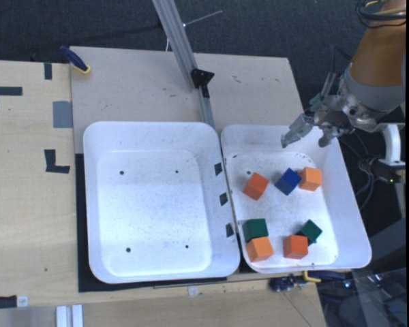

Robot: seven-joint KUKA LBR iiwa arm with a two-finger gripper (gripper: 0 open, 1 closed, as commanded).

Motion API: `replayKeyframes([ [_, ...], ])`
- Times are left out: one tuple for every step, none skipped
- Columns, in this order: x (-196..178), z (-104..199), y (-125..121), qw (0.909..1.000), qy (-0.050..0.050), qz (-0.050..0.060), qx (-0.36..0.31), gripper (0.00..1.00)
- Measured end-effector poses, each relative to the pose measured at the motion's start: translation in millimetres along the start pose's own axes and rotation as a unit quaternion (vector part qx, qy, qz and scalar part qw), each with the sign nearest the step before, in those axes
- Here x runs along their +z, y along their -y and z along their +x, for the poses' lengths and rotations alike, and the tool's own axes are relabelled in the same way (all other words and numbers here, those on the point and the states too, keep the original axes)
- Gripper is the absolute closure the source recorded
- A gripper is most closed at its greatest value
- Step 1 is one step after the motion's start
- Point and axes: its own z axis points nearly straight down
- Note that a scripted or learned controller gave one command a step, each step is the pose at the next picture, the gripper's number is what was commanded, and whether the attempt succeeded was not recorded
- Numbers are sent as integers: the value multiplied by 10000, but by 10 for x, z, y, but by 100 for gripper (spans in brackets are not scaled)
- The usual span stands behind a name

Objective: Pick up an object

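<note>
two shallow white bins side by side on a wooden counter [27, 182]. left bin [95, 142] bare inside. right bin [351, 230] holding seven small blocks: an orange cube [256, 185] toward the left wall, a blue cube [287, 181] just right of it, touching or nearly touching a lighter orange cube [311, 178]. nearer the front edge, a dark green cube [255, 228] sitting right against an orange cube [260, 248] below it, then a red-orange cube [295, 246] with a dark green cube [311, 231] at its upper right corner, apparently touching.

grey arm with an orange band [380, 39] reaching in from the right, wrist over the far right corner of the right bin. gripper [308, 133] poised above the bin's back rim, jaws spread apart with nothing between them, one fingertip [290, 136] to the left and the other to the right. well apart from every block; closest are the blue and lighter orange cubes, just in front of it.

slanted metal rail [180, 43] crossing the counter behind the bins. blue-and-yellow handled tool [75, 60] lying at the counter's far left corner.
</note>
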Motion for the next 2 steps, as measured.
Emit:
replayKeyframes([
  [-1,-2,0,10000,3,-2,0,0],
  [625,-33,61,10000,2,30,11,0],
])
